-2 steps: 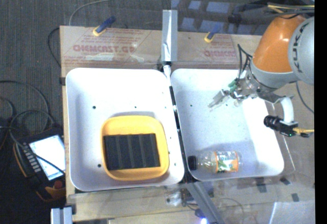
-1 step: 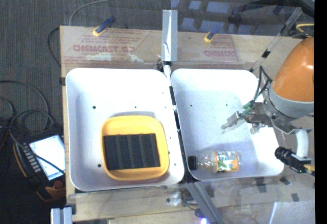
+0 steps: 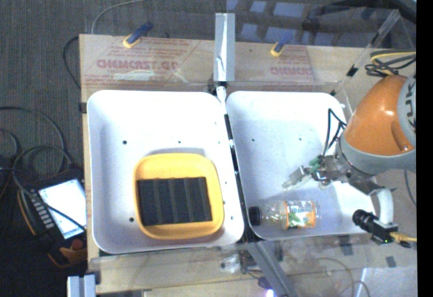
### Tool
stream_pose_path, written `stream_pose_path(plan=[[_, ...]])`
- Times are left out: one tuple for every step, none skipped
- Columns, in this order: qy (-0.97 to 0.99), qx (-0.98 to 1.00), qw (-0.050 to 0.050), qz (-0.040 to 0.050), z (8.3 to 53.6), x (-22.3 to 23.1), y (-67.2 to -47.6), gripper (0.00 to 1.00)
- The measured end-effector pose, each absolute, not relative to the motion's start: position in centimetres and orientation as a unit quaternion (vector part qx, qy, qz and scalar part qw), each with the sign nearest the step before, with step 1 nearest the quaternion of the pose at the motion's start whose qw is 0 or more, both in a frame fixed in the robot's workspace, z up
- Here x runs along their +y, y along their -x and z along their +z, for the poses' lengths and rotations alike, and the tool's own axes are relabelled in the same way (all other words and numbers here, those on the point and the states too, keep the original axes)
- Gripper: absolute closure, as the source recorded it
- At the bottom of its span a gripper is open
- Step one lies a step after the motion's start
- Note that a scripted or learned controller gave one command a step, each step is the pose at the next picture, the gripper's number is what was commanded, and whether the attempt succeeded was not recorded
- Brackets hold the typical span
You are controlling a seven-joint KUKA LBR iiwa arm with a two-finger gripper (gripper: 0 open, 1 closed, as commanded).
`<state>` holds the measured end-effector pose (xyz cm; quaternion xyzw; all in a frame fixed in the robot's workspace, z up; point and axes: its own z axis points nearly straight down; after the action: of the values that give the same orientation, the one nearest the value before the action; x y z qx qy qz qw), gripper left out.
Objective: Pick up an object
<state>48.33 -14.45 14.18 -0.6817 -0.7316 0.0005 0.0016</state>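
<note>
Closest to the front rim of the right bin lies a clear plastic bottle on its side, long axis running along that rim, its dark cap pointing toward the divider between the two bins and its orange label toward the arm's side. The clear body is hard to read against the white floor. Just behind it, the gripper reaches in from the right edge, apart from the bottle, nothing visibly between its fingers; whether they are spread or closed I cannot tell, as the pale metal blurs together. The arm, with its orange band, covers the bin's right rim. In the left bin a yellow container with a dark ribbed top sits near the front rim. Further back, two yellow clamps grip the board.
</note>
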Motion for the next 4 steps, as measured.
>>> stream_pose_path(plan=[[0.625, -0.78, -0.003, -0.0027, 9.2, -15.4, -48.7, 0.0], [0.694, -0.72, 0.0, 0.0001, 11.3, -17.4, -48.4, 0.0], [0.77, -0.638, 0.001, 0.0004, 18.3, -8.5, -48.4, 0.0], [0.734, -0.679, 0.002, 0.0017, 12.7, -11.9, -48.7, 0.0]])
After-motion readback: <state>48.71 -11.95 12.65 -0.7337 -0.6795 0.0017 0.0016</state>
